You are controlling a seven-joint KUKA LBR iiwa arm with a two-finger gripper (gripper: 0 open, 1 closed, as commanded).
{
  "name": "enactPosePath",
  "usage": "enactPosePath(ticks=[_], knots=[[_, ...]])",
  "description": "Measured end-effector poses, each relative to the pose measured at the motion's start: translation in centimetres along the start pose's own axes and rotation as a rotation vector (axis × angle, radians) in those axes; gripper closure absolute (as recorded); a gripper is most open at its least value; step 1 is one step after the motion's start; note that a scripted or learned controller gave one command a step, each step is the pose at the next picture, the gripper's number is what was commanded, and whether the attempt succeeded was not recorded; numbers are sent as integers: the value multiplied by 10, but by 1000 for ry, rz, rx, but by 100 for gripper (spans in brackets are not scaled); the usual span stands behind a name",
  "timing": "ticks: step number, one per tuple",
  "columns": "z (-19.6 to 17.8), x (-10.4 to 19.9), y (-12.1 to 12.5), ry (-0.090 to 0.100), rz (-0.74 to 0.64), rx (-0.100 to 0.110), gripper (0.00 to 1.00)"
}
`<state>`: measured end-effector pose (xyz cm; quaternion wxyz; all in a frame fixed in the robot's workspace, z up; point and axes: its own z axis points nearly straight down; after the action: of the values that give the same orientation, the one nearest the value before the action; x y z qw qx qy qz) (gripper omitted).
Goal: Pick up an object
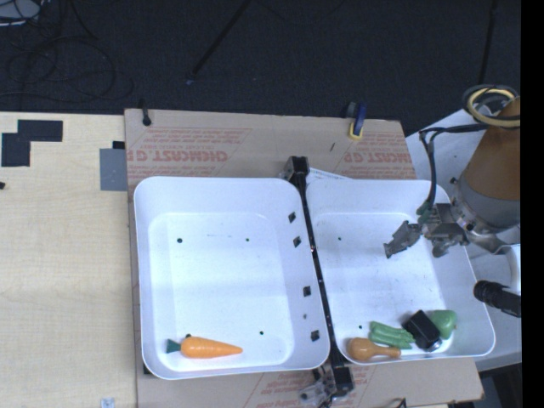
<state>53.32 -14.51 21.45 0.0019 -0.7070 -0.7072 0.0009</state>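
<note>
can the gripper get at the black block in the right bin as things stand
Probably yes. The gripper hangs over the right bin with bare floor between it and the black block, but the block rests on green toys, so a clean pinch is doubtful.

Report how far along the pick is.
Done: nothing lifted yet. The end effector is above the right white bin, with nothing between its fingers. In hand: the approach. The green toy vegetable, the small black block and the orange pear-shaped toy lie at that bin's near edge; the orange toy carrot lies in the left white bin. Left: descend, grasp one, lift.
</note>
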Motion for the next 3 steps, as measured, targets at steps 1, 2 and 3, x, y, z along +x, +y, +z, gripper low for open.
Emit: enactPosePath(ticks=[1,2,3], knots=[[133,43,63,-1,-4,-5,0],[-52,82,82,-2,-5,-21,0],[-279,135,86,-1,-5,-20,0]])
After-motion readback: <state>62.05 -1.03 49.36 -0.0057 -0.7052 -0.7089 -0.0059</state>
